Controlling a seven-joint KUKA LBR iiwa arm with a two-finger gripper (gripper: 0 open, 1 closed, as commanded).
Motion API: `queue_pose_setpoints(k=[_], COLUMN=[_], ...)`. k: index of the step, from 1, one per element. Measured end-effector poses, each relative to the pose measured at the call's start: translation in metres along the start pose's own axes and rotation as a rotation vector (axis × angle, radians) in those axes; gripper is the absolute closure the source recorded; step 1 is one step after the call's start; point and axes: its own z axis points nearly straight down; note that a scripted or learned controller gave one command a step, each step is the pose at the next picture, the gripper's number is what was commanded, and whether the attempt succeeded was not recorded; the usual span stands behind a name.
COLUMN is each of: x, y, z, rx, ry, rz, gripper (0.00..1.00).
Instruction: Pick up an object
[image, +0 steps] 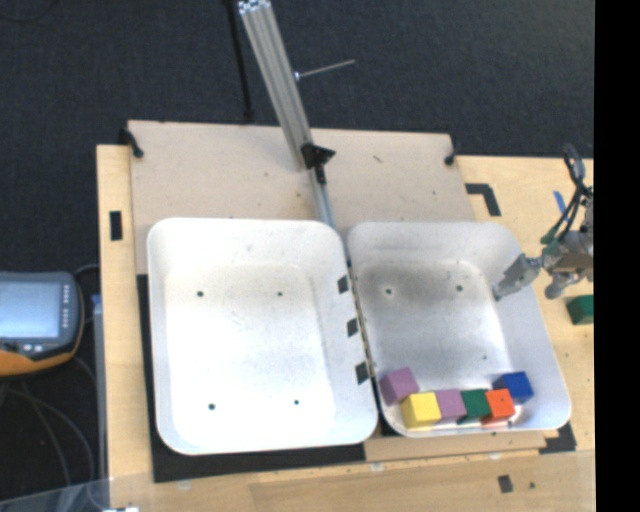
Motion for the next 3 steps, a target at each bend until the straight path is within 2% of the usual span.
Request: queue_pose_setpoints(k=[1,2,3], x=[0.082,0.072,0.063], y=[-0.024,0.027,-0.034], z=[0.175,0.127,-0.019], rx=[-0.002,-0.007,-0.008], ry=[-0.003,-0.003,-0.003], rz=[-0.002,-0.003,0.002], gripper=[0.0,0.0,0.0])
